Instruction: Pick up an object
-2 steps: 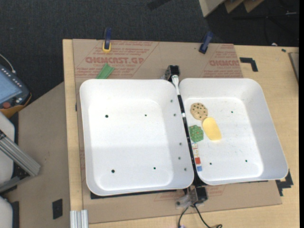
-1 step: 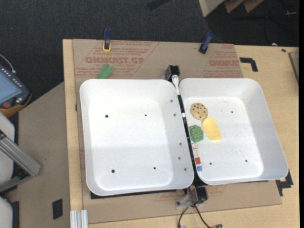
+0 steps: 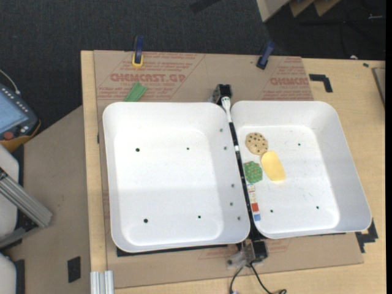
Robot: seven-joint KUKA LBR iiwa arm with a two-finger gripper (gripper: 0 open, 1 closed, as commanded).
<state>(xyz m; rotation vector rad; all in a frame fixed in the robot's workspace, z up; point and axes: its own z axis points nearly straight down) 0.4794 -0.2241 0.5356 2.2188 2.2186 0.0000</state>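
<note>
Three small things lie in the right bin, close to its left wall: a round cookie, a yellow block just below it, and a green piece touching the block's left side. None is lifted yet (the whole pick is still to do). How the gripper stands, I cannot tell. The left bin sits beside it.

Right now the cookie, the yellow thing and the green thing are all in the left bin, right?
Not quite. The camera view shows the cookie, the yellow thing and the green thing all in the right bin, near its left wall, not in the left bin.
</note>
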